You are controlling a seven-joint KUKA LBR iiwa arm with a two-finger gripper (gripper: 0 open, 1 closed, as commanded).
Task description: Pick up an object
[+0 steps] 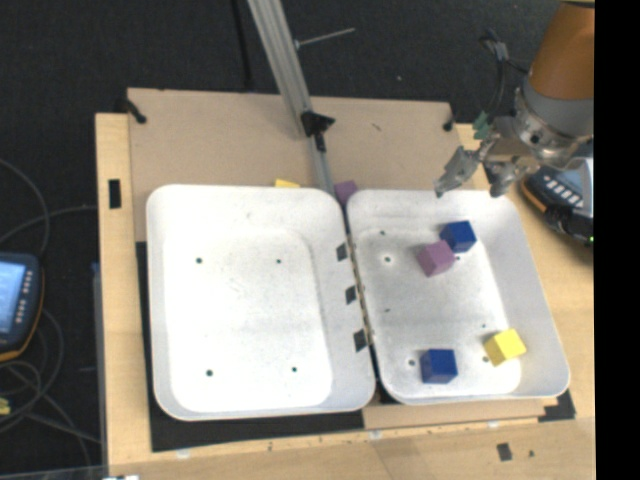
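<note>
The right bin [530,268] holds a blue cube [459,235] and a purple cube [434,258] touching each other near its far side. Another blue cube [438,365] and a yellow cube [505,346] lie near its front edge. My gripper [470,180] hangs above the bin's far rim, up and to the right of the upper blue cube. Its two fingers stand spread apart with nothing between them. The grey arm with its orange band [565,53] comes in from the upper right.
The left bin [170,268] sits beside the right one. A small yellow piece [288,183] and a purple piece [346,190] lie on the bench behind the bins. A slanted metal rail [285,58] rises at the back. A handheld screen [15,303] lies far left.
</note>
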